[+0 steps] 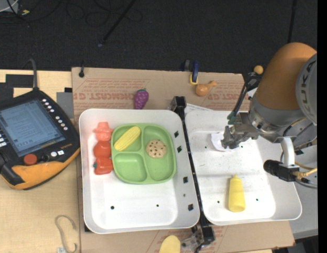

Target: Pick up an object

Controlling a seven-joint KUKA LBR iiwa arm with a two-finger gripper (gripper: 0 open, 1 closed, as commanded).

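Yellow plastic bottle point(236, 193) lies smooth, apparently cylindrical.

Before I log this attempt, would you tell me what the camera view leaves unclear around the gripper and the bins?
- Gripper: fingers too small and dark against the right bin to read; open or shut is unclear.
- White scrap beneath it: partly covered by the gripper, so contact is unclear.
- Yellow object below the bins: cut off by the bottom edge.

Gripper point(230, 139) low in R bin point(289, 207), over white scrap point(216, 140). Yellow bottle point(236, 193) lies nr front. L bin point(129, 215): green tray point(132, 170) w/ corn point(126, 137), cookie point(156, 149).
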